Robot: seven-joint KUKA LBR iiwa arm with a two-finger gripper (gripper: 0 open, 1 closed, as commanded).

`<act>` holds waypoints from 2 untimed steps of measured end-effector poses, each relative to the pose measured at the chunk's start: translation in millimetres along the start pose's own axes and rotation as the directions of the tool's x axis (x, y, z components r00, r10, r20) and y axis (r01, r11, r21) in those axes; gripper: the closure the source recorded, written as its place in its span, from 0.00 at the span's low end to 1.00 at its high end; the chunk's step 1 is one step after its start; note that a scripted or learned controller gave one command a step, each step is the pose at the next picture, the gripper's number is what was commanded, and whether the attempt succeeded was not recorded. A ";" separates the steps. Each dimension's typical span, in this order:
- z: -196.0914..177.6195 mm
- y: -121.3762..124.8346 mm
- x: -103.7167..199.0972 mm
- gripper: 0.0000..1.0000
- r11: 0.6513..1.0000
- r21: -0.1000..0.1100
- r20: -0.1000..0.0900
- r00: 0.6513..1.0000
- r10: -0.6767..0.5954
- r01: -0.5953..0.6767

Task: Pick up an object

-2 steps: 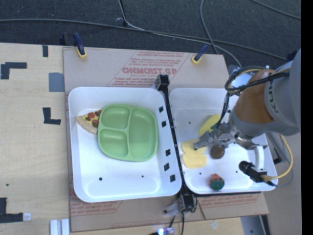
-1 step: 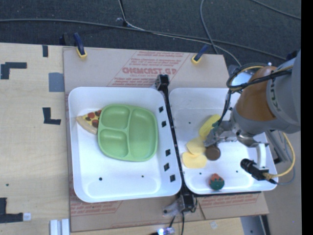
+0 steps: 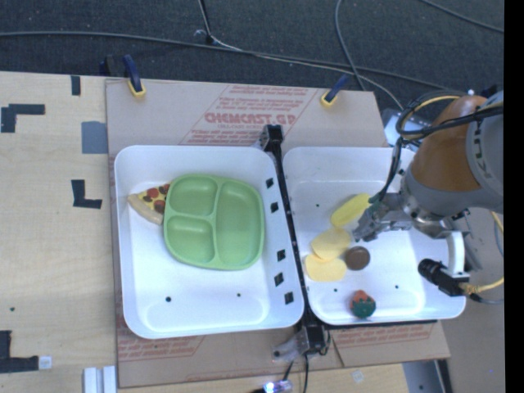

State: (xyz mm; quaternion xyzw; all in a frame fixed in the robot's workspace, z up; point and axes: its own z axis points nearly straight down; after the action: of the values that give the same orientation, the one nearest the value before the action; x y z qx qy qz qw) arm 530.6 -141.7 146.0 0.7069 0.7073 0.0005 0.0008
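The right bin [image 3: 327, 170] holds a yellow banana-like piece [image 3: 349, 210], two pale yellow flat pieces [image 3: 327, 255], a small brown round piece [image 3: 357, 259] and a red and green fruit [image 3: 363, 304]. My gripper [image 3: 368, 227] reaches in from the right and hangs low over the bin, just right of the yellow piece and above the brown one. Nothing shows between its tips. In the left bin [image 3: 139, 301] a green divided plate [image 3: 214, 221] lies with a pizza slice [image 3: 150, 202] at its left edge.
A black divider [image 3: 282, 219] runs between the two bins. Both stand on a cardboard sheet [image 3: 237, 109] held by clamps at the back. Cables trail over the dark floor behind. The arm's grey body and orange band [image 3: 446, 150] cover the right bin's far right side.
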 end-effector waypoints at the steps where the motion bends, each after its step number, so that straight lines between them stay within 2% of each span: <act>1: -45.1 8.3 0.3 1.00 1.000 -0.002 0.001 1.000 -0.001 0.001; 2: -75.9 9.1 0.4 1.00 1.000 0.000 0.000 1.000 -0.001 0.001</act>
State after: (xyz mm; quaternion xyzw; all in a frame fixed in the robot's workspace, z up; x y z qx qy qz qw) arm 539.5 -141.3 221.9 0.7067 0.7075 0.0005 0.0010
